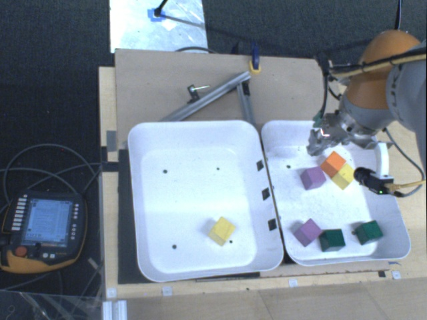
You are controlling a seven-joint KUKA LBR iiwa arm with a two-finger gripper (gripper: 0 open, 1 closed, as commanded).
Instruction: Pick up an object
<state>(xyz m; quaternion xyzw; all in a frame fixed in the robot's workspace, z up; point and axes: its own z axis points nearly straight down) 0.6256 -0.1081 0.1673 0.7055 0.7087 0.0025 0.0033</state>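
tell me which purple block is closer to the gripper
The upper purple block, beside the orange block. The other purple block lies lower, next to a green block.

left bin: you have one yellow cube (221, 230), tilted, near the front | right bin: orange cube (333, 161) touching yellow block (344, 176), purple cube (312, 177) just beside them | front row: purple cube (308, 231), two dark green cubes (331, 239) (367, 231)

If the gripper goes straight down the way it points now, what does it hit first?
Probably the bare floor of the right white bin, just up-left of the orange cube; depth is unclear.
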